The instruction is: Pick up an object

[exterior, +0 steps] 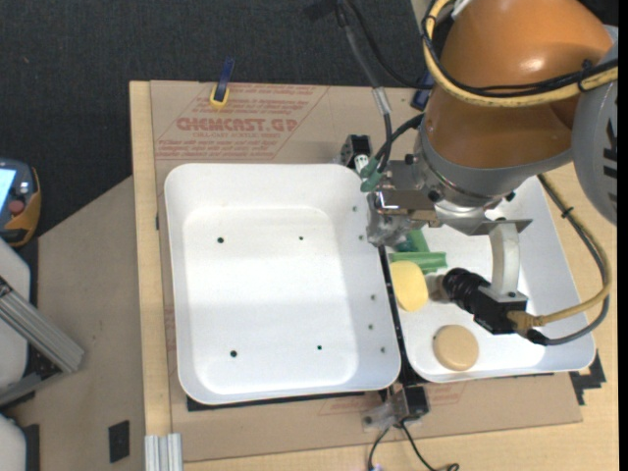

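In the right bin (561,263), near its left wall, lie a green block (426,255), a pale yellow rounded piece (409,287) just in front of it, and a tan round disc (456,347) near the front rim. My gripper (390,226) hangs low over the bin's left edge, right beside the green block's far end. The orange and grey wrist hides most of the gripper and the back of this bin. I see nothing held clear of the bin floor.
The left bin (196,292) sits directly beside the right one, and the two rims touch. Both rest on a cardboard sheet (255,116) with a small blue and yellow clip (223,84) at its far edge. Cables run behind the bins.
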`<state>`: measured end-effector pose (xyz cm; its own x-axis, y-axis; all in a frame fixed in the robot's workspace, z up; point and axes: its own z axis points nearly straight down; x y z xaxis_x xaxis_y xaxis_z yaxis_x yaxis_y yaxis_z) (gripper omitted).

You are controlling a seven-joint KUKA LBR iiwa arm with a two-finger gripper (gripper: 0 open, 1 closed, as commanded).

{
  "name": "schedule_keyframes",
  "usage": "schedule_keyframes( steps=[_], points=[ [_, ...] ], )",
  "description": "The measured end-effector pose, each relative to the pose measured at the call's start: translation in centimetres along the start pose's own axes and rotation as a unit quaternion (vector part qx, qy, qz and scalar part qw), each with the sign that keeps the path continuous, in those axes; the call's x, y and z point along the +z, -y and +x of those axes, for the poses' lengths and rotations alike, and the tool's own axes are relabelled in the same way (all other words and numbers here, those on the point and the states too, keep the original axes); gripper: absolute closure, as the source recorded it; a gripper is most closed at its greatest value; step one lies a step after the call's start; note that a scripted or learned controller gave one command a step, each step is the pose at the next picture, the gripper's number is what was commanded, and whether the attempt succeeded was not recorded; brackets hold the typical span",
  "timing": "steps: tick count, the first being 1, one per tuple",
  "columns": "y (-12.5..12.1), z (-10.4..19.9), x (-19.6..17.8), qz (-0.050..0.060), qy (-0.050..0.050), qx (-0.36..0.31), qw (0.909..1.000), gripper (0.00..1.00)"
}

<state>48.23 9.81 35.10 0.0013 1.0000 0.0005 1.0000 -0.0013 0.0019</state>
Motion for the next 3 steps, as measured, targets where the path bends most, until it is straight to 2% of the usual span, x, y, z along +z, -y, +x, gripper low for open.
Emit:
schedule_keyframes(
  steps=[1, 2, 3],
  points=[
    [0.4, 5.0, 3.3, 0.004, 0.000, -0.003, 1.0000, 1.00],
    [0.3, 4.8, 2.0, 0.001, 0.000, 0.000, 1.0000, 1.00],
    [-0.3, -9.0, -7.1, -0.006, 0.002, 0.007, 1.0000, 1.00]
  ],
)
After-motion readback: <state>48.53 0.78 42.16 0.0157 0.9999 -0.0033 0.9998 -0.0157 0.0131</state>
